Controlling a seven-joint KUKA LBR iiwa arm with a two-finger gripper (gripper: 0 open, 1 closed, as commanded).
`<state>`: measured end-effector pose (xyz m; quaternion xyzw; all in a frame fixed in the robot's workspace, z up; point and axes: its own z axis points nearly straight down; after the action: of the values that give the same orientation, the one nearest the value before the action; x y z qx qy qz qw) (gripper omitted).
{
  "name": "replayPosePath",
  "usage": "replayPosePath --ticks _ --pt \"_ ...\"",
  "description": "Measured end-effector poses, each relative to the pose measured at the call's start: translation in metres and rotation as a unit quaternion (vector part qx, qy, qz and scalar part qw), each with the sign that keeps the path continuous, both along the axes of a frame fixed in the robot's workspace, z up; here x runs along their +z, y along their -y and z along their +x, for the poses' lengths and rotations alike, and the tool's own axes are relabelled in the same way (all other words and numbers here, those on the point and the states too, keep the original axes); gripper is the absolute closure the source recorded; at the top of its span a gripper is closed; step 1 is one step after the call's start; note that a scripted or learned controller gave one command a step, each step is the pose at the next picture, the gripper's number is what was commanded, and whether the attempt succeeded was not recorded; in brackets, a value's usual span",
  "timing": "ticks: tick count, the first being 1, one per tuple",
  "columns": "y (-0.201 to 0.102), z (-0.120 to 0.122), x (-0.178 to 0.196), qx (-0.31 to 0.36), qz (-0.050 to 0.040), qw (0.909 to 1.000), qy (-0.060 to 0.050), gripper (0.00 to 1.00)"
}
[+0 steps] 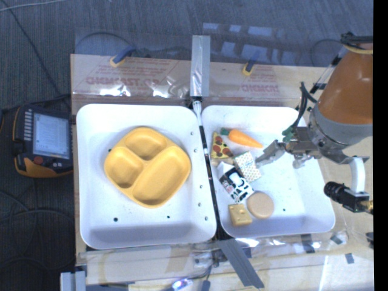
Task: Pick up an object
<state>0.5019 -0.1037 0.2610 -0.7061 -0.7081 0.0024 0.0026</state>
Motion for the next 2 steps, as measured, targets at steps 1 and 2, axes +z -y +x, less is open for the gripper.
replayPosePath --ticks 1,2 --pt "-0.010 0.063 -0.050 -0.001 -0.0003 1.0000 -0.001 0.00" --pt "0.020 0.154 -0.114 -0.021 0.0002 0.9998 -0.001 0.00"
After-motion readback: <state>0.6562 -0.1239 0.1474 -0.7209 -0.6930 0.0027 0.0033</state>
